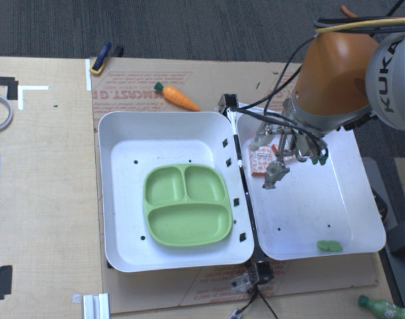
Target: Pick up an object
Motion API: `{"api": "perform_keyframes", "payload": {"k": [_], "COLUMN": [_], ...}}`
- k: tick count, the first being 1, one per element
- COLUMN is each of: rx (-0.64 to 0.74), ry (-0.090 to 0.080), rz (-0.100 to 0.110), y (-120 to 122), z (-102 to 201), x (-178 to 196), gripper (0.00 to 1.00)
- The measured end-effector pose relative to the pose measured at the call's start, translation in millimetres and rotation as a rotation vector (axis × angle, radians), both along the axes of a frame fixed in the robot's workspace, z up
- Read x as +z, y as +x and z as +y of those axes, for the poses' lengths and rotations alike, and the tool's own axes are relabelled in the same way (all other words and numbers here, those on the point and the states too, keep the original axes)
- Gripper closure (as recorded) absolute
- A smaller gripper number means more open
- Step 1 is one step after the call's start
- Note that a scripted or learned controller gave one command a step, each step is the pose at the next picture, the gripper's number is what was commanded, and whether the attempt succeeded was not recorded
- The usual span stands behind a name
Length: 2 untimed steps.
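Observation:
My gripper (280, 169) hangs below the orange-banded wrist over the upper left part of the right bin (348, 198). A small red and white packet (259, 159) lies just left of it, close to the bin's left wall and partly covered by the gripper's hardware. Near the front edge of the same bin lies a small green piece (330, 246). The left bin (116, 178) bears a light green divided plate (187, 205). I see nothing held in the gripper.
An orange toy carrot (177, 96) lies on the cardboard behind the left bin. A blue and yellow tool (100, 58) sits at the back left. A green object (382, 305) lies off the bench's front right corner. Cables trail from the wrist.

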State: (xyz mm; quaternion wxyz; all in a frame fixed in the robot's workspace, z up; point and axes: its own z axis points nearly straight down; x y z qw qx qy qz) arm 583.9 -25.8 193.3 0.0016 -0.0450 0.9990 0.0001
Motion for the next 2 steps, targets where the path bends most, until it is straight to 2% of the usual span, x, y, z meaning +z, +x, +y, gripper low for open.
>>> {"api": "perform_keyframes", "payload": {"k": [1, 2], "rx": [0.313, 0.562], "ry": [0.000, -0.001], "rz": [-0.002, 0.000], "y": [28, -10], "z": [0, 5], "x": [-1, 0], "gripper": [0.00, 0.00]}}
